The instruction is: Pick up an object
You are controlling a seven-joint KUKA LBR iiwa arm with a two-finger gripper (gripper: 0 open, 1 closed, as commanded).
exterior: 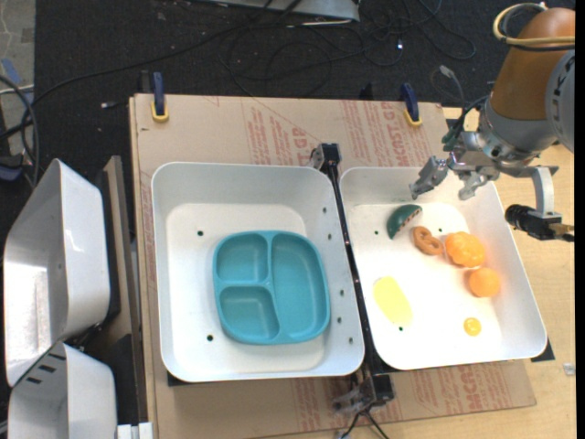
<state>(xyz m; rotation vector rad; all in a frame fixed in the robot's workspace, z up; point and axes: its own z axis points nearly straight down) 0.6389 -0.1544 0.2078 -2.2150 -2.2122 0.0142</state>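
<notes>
Arm parked over the far edge of the right bin, nothing in its grip.

The gripper (450,178) sits up at the back of the right bin (521,337), its two fingers spread apart with only bare white floor between them, touching none of the objects. Just below it lies a dark green curved piece (403,218), then a small brown ring-shaped thing (425,240), an orange lump (465,250), a smaller orange ball (483,283), a tiny yellow bit (472,326) and a pale yellow flat oval (392,299) — too small to say what most of them really are. The left bin (174,245) holds a teal divided tray (271,287). The arm's orange band (544,27) is cut off at the frame edge.
</notes>
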